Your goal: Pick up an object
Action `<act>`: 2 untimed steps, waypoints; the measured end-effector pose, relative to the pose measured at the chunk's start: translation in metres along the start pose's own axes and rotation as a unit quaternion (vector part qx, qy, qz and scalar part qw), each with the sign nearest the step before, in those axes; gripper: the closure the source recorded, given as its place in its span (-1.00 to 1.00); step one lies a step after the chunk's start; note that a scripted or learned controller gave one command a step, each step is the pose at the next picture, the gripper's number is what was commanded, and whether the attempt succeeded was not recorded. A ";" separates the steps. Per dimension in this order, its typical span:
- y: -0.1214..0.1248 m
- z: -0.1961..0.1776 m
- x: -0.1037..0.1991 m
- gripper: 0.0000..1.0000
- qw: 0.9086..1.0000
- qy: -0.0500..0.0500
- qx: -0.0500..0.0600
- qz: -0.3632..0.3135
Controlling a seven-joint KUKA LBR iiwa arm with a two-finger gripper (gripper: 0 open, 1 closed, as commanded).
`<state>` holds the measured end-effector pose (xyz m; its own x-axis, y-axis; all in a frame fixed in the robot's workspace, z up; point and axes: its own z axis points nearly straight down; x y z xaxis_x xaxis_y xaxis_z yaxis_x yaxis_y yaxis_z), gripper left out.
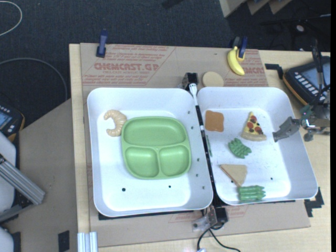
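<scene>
The grey metal claw (287, 128) hangs over the right white bin's (299, 167) edge, apparently empty; its opening is unclear. A pizza slice toy (254, 126) lies nearest.

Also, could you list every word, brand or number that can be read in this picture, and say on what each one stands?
"CHEMCAST GP": large red print on the brown board behind the left bin.
Smaller red lines above and below that word: too blurred to read.
Faint red print near the banana on the same board: unreadable.
Screen of the black device on the right: too small to read.
</scene>
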<state>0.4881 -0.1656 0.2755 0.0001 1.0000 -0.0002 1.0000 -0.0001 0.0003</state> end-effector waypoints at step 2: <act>0.055 0.191 0.062 -1.00 1.000 -0.001 -0.002 -0.001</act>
<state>0.5436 -0.1039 0.0847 -0.0025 1.0000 -0.0014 1.0000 0.0025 0.0042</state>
